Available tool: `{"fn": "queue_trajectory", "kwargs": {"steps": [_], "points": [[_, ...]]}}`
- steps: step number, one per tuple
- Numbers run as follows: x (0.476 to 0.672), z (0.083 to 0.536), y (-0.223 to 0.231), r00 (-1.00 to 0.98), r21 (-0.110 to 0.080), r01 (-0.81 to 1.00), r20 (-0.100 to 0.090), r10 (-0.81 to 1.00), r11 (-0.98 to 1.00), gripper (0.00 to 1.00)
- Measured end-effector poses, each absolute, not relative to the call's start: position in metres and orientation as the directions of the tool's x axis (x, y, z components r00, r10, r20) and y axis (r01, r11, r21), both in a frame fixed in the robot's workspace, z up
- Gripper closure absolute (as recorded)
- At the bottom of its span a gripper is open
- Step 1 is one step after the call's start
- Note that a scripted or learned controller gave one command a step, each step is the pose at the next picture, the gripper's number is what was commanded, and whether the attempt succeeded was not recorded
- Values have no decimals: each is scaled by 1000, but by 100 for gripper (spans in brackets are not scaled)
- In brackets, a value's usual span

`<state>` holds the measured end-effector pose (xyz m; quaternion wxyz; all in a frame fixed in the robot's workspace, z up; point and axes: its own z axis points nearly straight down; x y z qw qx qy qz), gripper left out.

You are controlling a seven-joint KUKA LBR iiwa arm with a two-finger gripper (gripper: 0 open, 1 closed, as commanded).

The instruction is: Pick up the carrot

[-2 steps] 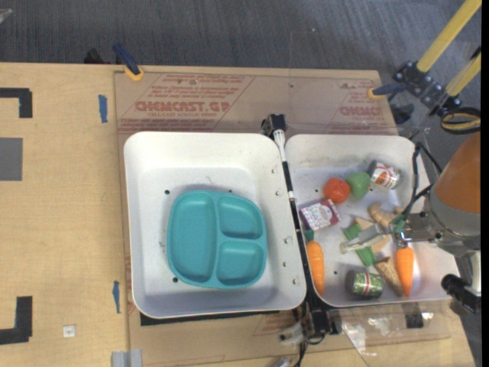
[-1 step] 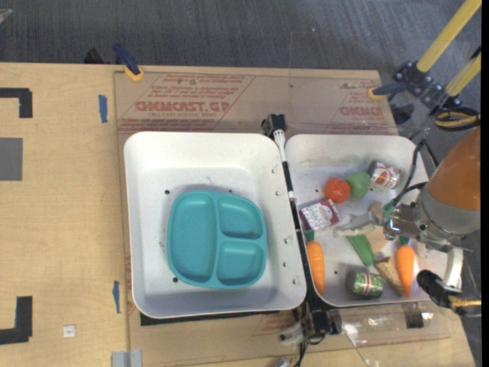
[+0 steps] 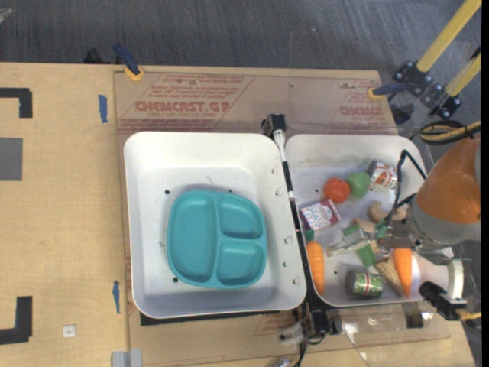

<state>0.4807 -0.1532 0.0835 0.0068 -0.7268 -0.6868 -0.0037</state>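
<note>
- On the left, the left bin (image 3: pixel 145 159) sits on the wooden bench (image 3: pixel 61 205), and a teal divided plate (image 3: pixel 216 238) lies flat in the middle of it.
- Just past the seam between the bins, the carrot (image 3: pixel 315 264) lies along the left wall of the right bin (image 3: pixel 328 147), near the front corner, pointing roughly front to back.
- Above the carrot there is a small purple packet (image 3: pixel 319 215), and further back a red tomato (image 3: pixel 336 189) touches a green round thing (image 3: pixel 359 183).
- A green can (image 3: pixel 366 283) lies on its side near the front wall, and a white cup-like item (image 3: pixel 382 177) sits toward the back.
- An orange cone-shaped piece (image 3: pixel 403 270) rests near the front right corner.
- The gripper (image 3: pixel 380 235) hangs low over the clutter in the middle of the right bin, well to the right of the carrot; I cannot tell how its pincer stands.
- The arm (image 3: pixel 454 197) comes in from the right with its orange band showing.
</note>
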Motion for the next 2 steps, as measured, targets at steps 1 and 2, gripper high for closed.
{"fn": "queue_trajectory", "kwargs": {"steps": [1, 2], "points": [[482, 94, -156, 58, 1, 998, 6, 998, -58, 100], [481, 185, -46, 235, 3, 972, 4, 972, -235, 100]]}}
